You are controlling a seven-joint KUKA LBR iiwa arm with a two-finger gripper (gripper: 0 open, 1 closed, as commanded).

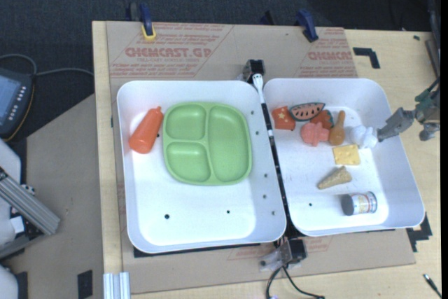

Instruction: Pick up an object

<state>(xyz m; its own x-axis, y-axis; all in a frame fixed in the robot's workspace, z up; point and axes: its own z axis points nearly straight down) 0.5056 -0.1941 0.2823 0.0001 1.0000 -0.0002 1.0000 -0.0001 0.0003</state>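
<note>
My gripper [389,129] reaches in from the right and hangs low over the right edge of the right bin [402,182]. Its tip is right beside a small white object [363,136]; whether they touch is unclear. Loose toy foods lie in this bin: a watermelon slice [307,110], an orange-red block [283,118], a pink-red piece [316,133], a brown stick-shaped piece [339,127], a yellow cheese block [346,155], a tan wedge [335,178] and a small jar [359,204] lying on its side.
The left bin [203,220] holds a green divided plate [208,143] and an orange carrot-like piece [145,131] to its left. Both bins sit on a cardboard-covered bench [210,52] held by blue clamps [305,23] at the back.
</note>
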